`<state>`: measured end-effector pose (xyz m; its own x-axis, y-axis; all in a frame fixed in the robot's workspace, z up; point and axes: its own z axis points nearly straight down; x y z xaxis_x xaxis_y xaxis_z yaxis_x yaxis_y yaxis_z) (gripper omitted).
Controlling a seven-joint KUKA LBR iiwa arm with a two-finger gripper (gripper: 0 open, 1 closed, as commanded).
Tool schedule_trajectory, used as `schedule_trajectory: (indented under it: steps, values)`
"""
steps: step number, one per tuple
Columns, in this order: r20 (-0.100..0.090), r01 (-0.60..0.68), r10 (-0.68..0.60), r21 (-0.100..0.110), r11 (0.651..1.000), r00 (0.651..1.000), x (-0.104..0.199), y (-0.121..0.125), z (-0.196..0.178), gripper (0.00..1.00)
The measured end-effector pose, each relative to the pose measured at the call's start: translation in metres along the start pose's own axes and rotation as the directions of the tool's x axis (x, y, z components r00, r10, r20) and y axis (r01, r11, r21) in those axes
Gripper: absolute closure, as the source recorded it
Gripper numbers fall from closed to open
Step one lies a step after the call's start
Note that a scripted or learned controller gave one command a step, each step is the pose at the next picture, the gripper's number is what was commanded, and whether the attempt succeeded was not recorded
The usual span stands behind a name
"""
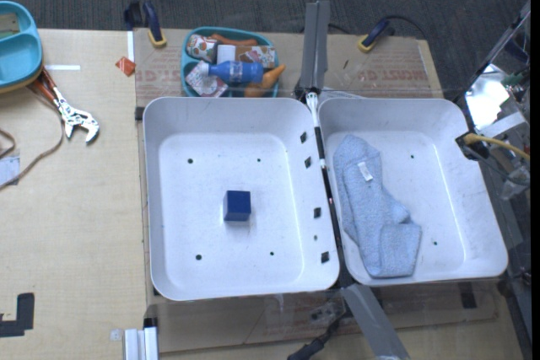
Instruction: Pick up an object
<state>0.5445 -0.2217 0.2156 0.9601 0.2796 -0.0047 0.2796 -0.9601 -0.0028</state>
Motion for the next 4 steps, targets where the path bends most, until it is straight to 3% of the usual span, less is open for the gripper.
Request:
schedule_trajectory:
  steps: [1,2,3,4]
  values:
    - [-0.002,-0.080,0.080,-0.001,0.997,0.997,-0.007,-0.002,-0.032,0.00]
    - [0.001,-0.078,0.078,0.000,0.997,0.997,0.046,-0.052,-0.005,0.00]
    - [-0.001,-0.066,0.066,-0.003,0.998,0.998,0.104,-0.136,0.006,0.00]
    - [-0.002,-0.050,0.050,-0.003,0.999,0.999,0.116,-0.059,-0.023,0.00]
